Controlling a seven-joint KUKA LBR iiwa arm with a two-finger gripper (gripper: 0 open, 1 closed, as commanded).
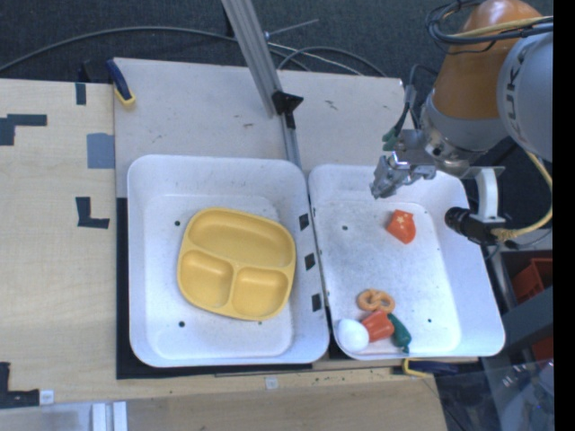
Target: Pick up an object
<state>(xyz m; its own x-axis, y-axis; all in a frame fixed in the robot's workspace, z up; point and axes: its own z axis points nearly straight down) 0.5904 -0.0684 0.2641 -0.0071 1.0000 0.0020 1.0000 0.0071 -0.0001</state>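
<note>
In the right bin [449,268] lies a small orange-red object [402,226] near the upper middle. At the bin's near edge sit a pretzel-shaped piece [374,300], a white egg-like ball [352,334] and a red and green item [386,328], close together. My gripper [386,181] hangs over the far part of the right bin, just up and left of the orange-red object, with nothing seen between its fingers.
The left bin [153,241] holds a yellow divided plate [236,263]. A grey metal pole [256,48] slants down to the divider between the bins. Cables run behind the bench.
</note>
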